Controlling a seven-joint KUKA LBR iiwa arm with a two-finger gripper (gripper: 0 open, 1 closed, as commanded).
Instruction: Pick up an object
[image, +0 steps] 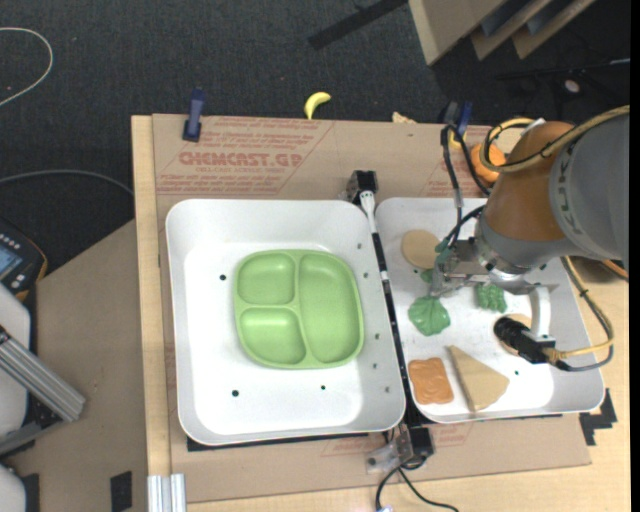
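Reaching low into the right bin (570, 395), the hand (440, 272) hung just above the green leafy piece (430, 316); its opening couldn't be told. Next: descend and close.

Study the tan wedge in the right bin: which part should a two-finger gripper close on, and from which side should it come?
The tan wedge lies flat near the right bin's front edge, its point toward the back. I would come straight down and pinch across its two long slanted sides about midway. The orange slab sits close on one side, so the finger there has little room.
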